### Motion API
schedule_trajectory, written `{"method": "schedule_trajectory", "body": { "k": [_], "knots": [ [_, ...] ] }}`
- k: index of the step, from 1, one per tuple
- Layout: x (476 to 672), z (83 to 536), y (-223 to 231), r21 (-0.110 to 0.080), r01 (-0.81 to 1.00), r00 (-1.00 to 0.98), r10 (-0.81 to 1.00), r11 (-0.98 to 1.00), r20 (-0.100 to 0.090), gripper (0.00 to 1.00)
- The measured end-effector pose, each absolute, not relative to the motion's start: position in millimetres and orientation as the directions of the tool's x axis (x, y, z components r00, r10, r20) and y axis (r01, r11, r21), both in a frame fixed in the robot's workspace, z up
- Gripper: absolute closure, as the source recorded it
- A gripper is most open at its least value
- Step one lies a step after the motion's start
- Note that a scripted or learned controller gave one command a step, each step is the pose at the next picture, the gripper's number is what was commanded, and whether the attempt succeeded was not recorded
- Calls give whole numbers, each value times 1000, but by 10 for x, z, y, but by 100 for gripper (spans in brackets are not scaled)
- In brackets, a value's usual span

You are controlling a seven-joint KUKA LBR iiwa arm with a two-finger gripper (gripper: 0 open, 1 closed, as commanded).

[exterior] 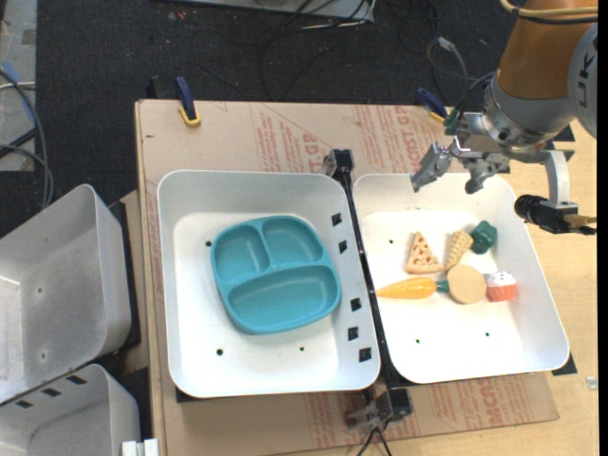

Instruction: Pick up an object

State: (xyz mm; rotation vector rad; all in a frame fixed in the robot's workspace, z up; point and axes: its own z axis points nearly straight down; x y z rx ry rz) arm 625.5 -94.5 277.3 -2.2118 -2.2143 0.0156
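Toy food pieces, small and plastic, lie clustered in the right white bin (546,335): an orange carrot (407,289) pointing left, a triangular pizza slice (423,252) with red dots, a tan waffle cone (458,247) with a dark green piece (484,236) at its top end, a round tan disc (465,284), and a small white and orange-red cupcake-like piece (502,286). Any of them could serve as the object to pick. The disc touches the carrot's green end on one side and sits just beside the cupcake piece on the other; the cone's tip nearly meets the disc.

That crowding is the main risk. A descent onto the disc or the cone would likely put a finger on a neighbour, pushing pieces apart or pinching two at once. The carrot and the disc lie low and look smooth and rounded, so they could squirt out as the fingers close. The pizza slice lies flat, leaving little edge to catch.

The two-finger gripper (461,169) hangs over the far rim of the right bin, its dark fingers spread wide with nothing between them, well apart from the cluster. A misjudged drop here would meet the bin wall.

The left white bin (180,350) holds a blue divided plastic plate (275,274).
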Motion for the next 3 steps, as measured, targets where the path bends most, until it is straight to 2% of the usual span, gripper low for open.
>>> {"method": "schedule_trajectory", "body": {
  "k": [1,3],
  "knots": [
    [6270,2839,-944,-4,1000,-3,1000,3,0,0],
    [6280,1551,-912,-9,1000,0,1000,0,1,0]
  ]
}}
